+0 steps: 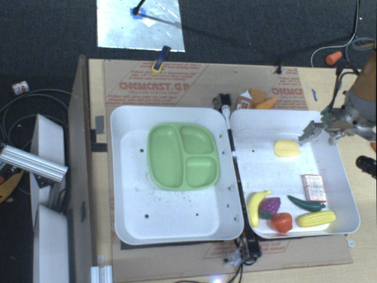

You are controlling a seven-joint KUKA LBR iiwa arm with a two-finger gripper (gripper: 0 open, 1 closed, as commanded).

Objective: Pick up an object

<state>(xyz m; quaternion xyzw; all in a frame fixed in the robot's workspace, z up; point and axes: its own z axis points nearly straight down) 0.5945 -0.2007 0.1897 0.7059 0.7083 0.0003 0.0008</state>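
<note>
Looking across the desk [177, 78], you see two shallow white bins; the right bin [259, 158] sits under your end effector [318, 131], the left bin [132, 217] lies well to its left, holding a smooth green divided plate [182, 157]. Whether the end effector is open or closed, you cannot tell, and nothing shows in its grip. Just to its left lies a pale yellow rounded block [287, 148], the likeliest target. Its smooth curved top could squirt out of a pinch. Farther below cluster a glossy banana [255, 205], corn cob [316, 219], green pepper [306, 203], small box [314, 187]; crowding there risks a double grab.
</note>
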